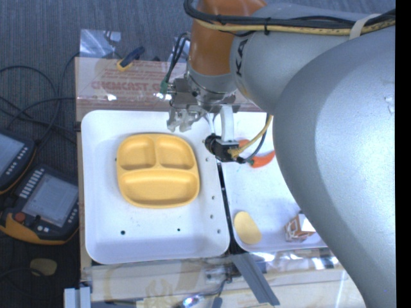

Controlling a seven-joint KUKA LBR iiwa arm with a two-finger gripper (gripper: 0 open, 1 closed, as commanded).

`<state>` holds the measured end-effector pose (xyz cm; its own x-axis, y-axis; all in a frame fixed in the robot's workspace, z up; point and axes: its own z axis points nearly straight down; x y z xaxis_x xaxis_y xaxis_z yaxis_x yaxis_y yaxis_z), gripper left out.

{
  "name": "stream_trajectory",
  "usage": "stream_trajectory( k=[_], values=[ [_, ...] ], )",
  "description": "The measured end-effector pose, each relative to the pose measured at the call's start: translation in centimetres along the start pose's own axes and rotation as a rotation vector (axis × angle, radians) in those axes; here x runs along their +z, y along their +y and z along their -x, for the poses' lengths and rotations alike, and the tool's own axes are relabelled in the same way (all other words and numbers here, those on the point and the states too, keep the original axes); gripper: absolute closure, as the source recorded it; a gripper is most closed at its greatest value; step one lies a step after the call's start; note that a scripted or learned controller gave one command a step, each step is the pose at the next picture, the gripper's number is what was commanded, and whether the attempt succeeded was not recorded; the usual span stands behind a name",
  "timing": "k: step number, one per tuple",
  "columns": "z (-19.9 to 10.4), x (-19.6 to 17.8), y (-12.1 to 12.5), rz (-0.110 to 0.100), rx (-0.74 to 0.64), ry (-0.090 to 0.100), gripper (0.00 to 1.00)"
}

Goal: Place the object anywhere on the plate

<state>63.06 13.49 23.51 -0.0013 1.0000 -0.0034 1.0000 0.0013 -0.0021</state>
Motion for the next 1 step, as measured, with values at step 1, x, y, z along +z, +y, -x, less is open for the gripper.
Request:
stream_trajectory(
  k=[1],
  values=[
    [4.78, 5.32, -6.73, -0.003, 0.002, 0.001, 1.00]
  ],
)
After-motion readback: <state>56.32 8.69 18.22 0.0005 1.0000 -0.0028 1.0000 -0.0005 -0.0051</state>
